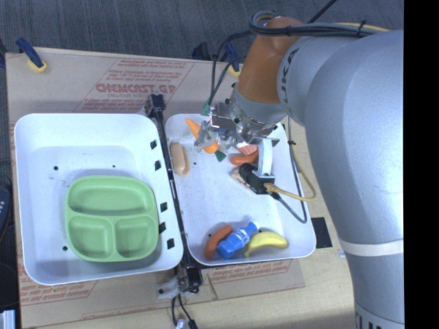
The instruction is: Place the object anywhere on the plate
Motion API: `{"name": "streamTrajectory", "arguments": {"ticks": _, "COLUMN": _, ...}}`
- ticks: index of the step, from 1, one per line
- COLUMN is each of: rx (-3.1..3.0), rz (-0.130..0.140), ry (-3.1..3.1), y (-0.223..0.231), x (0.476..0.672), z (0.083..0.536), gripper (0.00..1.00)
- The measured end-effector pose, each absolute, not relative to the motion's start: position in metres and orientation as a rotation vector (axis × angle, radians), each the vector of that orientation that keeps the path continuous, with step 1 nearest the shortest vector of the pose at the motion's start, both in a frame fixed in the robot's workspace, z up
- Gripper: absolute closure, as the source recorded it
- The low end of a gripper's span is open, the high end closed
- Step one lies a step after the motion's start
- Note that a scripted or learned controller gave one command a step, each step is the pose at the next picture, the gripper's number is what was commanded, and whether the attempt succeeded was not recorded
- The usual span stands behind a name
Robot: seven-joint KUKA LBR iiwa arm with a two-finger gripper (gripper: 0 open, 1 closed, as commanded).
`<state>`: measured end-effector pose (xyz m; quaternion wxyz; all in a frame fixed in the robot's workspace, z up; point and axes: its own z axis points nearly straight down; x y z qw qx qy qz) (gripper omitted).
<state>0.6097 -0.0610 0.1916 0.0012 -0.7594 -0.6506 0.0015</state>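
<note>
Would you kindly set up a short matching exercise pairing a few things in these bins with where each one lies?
Things:
1. green three-compartment plastic plate
2. yellow toy banana
3. tan toy hot dog bun

Places:
A. near corner of the right bin, beside a blue bottle
B. left bin
C. right bin, close to the divider between the bins

Pairs: 1-B, 2-A, 3-C

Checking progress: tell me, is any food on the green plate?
No, the green plate in the left bin holds nothing; the banana lies in the right bin.
</note>
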Motion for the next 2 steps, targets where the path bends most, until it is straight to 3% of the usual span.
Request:
{"name": "streamTrajectory", "arguments": {"ticks": 1, "rx": -2.492, "rz": 0.008, "ry": -1.906, "y": -0.008, "x": 0.572, "z": 0.217, "gripper": 1.0}}
{"name": "streamTrajectory", "arguments": {"ticks": 2, "rx": -2.533, "rz": 0.008, "ry": -1.851, "y": 0.056, "x": 0.559, "z": 0.199, "gripper": 1.0}}
